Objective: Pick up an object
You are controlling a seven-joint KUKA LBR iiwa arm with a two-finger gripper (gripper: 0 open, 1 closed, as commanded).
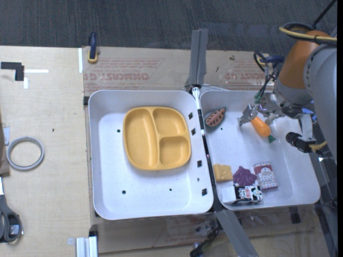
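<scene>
My gripper hangs over the back of the right bin, near its right wall. An orange toy carrot with a green tip sits between its fingers, slanting down to the right, and the fingers look shut on its upper end. Other objects lie in the same bin: a brown and red slice-shaped toy at the back left, a yellow block, a purple grape bunch, a red packet and a black-and-white carton at the front.
The left bin holds a yellow divided plate. A raised divider separates the two bins. On the wooden bench to the left lie a grey tape roll and scissors.
</scene>
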